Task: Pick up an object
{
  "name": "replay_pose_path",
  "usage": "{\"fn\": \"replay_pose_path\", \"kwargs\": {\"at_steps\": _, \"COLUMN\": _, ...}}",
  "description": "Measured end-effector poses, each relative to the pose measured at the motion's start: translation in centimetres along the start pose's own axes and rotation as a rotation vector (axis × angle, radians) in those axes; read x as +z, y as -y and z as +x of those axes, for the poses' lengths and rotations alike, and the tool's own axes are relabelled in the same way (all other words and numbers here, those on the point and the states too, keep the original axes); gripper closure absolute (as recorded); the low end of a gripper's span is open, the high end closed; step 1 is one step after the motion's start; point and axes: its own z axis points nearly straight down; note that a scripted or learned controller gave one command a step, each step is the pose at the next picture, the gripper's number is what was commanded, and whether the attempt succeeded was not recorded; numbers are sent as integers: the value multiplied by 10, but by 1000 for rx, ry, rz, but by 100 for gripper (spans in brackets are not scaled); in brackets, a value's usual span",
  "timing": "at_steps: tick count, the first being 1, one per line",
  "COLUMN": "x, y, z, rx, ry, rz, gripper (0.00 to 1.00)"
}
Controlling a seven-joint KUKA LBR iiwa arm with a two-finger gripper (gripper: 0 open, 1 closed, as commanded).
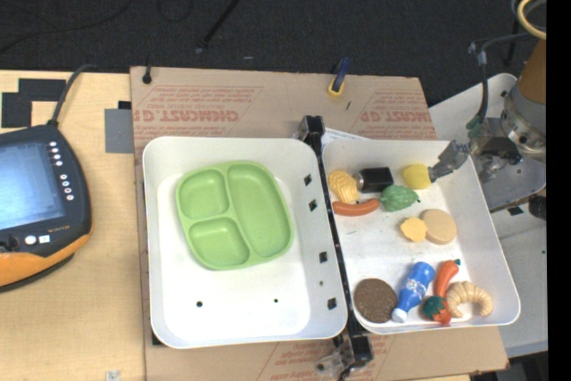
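Gripper (443,161) at the right bin's (500,263) far right rim, jaw opening impossible to tell at this angle, nothing visibly held. Nearest candidate just left of it inside the bin: yellow lemon-like toy (416,175), touching the green leafy piece (399,197). Probably light, hard, slick plastic and rounded, so best pinched across its short middle, clear of its neighbour.
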Motion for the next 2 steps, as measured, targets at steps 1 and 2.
{"fn": "replay_pose_path", "kwargs": {"at_steps": 1, "x": -7, "y": -2, "z": 0, "rx": -1, "ry": 3, "rz": -12, "gripper": 0}}
{"fn": "replay_pose_path", "kwargs": {"at_steps": 2, "x": 55, "y": -6, "z": -2, "rx": -3, "ry": 2, "rz": -9, "gripper": 0}}
